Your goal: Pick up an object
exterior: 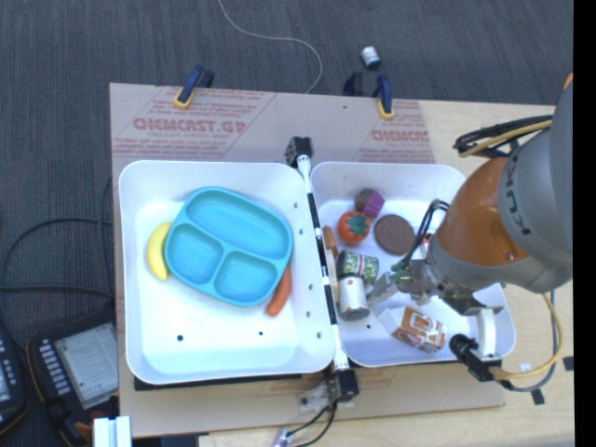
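You've got two white bins side by side on a cardboard-topped bench. Left bin (140, 250): blue tray (228, 246) w/ three compartments, lying at a slant near the middle. Banana (156, 250) touches the tray's left edge; carrot (279, 292) lies against its lower right corner.

Right bin (447, 175) is where the arm (521, 212) is working, reaching in from the right, orange band just above the wrist. Gripper (384, 285) sits low over the bin's middle, pointing left, its tip just beside the tin (358, 266) and the white cup (351, 297). You can't tell from here how its pincer stands, wide or narrow, and nothing visible is caught in it.

Other pickable things in that bin: tomato (353, 226) near the divider, purple piece (371, 201) just above it toward the back, brown disc (395, 234) to the right of the tomato, close by the arm. Orange packet (419, 330) lies toward the front, below the wrist. Tin is green-labelled, on its side; cup is just in front of it, both next to the divider.

Two clamps at the back edge of the board, blue-yellow one (191, 85) on the left, another (383, 96) near the middle.
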Controlling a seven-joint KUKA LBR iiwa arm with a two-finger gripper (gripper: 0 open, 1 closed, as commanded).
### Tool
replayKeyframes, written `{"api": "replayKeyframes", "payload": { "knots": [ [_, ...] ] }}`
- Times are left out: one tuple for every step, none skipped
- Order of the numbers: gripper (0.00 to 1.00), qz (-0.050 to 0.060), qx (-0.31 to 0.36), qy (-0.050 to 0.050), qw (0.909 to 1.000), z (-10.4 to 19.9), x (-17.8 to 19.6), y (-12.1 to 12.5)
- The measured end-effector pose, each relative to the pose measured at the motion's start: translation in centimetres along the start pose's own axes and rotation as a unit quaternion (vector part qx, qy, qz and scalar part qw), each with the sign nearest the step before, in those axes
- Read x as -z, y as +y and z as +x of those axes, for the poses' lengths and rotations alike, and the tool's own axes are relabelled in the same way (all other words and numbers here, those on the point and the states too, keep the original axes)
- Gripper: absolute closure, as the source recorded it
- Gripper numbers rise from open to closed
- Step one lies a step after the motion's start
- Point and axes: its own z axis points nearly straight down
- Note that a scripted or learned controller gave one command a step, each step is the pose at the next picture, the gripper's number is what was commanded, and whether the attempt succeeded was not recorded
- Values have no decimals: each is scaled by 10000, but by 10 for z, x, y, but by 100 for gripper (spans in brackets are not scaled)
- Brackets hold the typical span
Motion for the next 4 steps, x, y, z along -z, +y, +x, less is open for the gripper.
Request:
{"api": "replayKeyframes", "payload": {
  "knots": [
    [100, 6, 18, 20, 10000, 2, 9, 0],
    [0, 0, 5, 2, 10000, 0, 10, 1],
    [100, 4, 10, 6, 10000, 1, 19, 1],
    [0, 4, 9, 6, 10000, 1, 19, 1]
  ]
}}
